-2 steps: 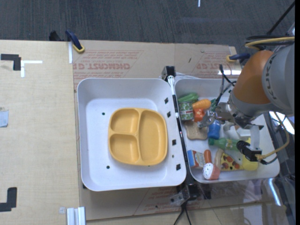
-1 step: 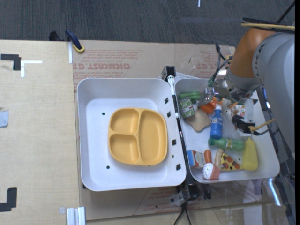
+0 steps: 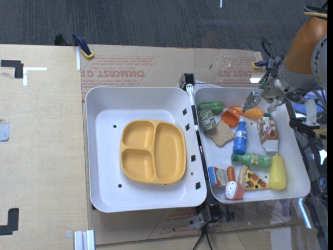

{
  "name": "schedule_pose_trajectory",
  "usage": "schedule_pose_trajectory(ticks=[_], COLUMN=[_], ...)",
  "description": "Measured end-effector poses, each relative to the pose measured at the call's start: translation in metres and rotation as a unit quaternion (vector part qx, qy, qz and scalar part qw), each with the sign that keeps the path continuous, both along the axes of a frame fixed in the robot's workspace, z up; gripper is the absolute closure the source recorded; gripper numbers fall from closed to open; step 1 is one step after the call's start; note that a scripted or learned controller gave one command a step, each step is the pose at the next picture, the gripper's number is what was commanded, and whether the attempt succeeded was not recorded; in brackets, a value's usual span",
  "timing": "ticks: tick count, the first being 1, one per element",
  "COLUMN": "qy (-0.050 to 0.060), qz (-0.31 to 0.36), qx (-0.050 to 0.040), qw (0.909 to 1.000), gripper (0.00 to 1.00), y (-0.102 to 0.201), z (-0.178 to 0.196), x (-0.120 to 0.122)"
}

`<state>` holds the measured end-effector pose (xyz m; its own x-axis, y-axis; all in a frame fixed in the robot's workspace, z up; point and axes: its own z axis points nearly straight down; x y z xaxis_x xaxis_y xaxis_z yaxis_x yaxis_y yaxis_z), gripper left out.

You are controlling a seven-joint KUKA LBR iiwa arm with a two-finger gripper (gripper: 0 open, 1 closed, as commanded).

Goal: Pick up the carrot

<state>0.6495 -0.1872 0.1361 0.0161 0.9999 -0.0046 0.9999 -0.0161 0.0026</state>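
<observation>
You're looking at the fingers (image 3: 258, 99) near the far-right part of the right bin (image 3: 301, 155); they're small and dark here, so you can't tell if they're open or closed. Just below and touching or nearly touching them lies the carrot (image 3: 253, 112), an orange piece on the bin floor, not visibly between the fingers.

Left of the carrot you've got an orange-red cup-like item (image 3: 230, 115), then a green can (image 3: 207, 121) w/ a green pepper-like veg (image 3: 210, 107) behind it. A toast slice (image 3: 222, 134) sits under the cup's near side, w/ a blue bottle (image 3: 240, 137) upright-ish beside it. Right of the bottle: a white and red carton (image 3: 267, 132). Nearer you: a green bottle (image 3: 253, 160) lying flat, a yellow bottle (image 3: 278, 173), a pizza slice (image 3: 253, 180), plus other small bits at the near-left corner.

The left bin (image 3: 99, 155) holds a yellow divided plate (image 3: 154, 151), approx. centred. Both bins sit on cardboard (image 3: 119, 66) on the worktop (image 3: 36, 139).
</observation>
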Motion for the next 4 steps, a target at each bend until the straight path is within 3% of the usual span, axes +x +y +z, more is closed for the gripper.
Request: schedule_pose_trajectory(ticks=[1,2,3,4], qy=[-0.006,0.001,0.003,0.002], qz=[-0.109,-0.286,-0.385,-0.407], qx=[0.0083,0.0018,0.0039,0.0024], qw=[0.9940,0.9581,0.9228,0.9132], gripper=[0.00,0.00,0.00,0.00], y=[-0.022,-0.008,-0.013,0.015], z=[-0.036,-0.043,-0.044,-0.045], x=[0.016,0.010,-0.052,-0.102])
